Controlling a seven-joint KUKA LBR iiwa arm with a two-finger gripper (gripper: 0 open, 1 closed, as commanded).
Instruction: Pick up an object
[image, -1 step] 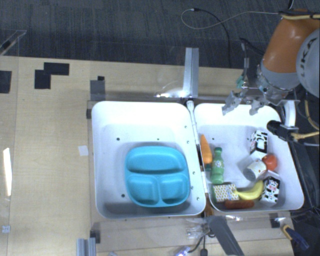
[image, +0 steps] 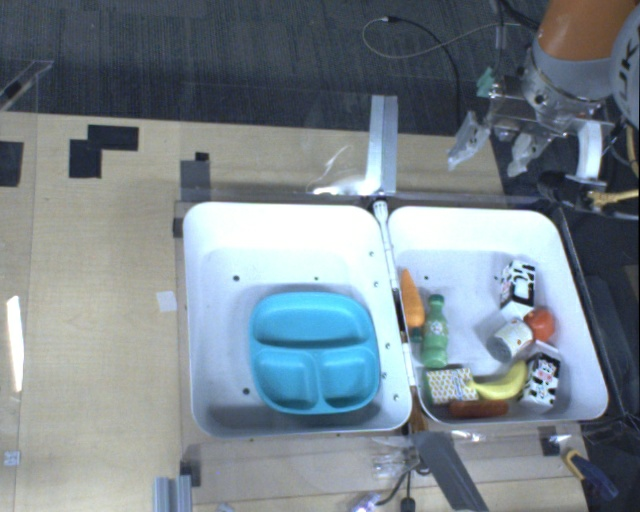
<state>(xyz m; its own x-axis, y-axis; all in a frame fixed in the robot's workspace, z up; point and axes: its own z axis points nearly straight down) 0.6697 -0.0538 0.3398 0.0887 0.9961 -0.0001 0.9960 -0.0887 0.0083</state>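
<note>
My gripper (image: 494, 146) hangs high above the far edge of the right bin (image: 470, 235), fingers spread open with nothing between them. The right bin holds several small objects: an orange carrot (image: 411, 298) along the left wall, a green bottle (image: 434, 334), a yellow banana (image: 504, 383), a red tomato (image: 540, 323), a grey cup (image: 510, 338), two black-and-white cartons (image: 519, 282) (image: 542, 379), a patterned block (image: 448, 383) and a red piece (image: 478, 407) near the front wall.
The left bin (image: 215, 240) holds a blue divided tray (image: 314, 351). A metal post (image: 383, 140) rises between the bins at the back. Cables lie on the dark floor behind the bench.
</note>
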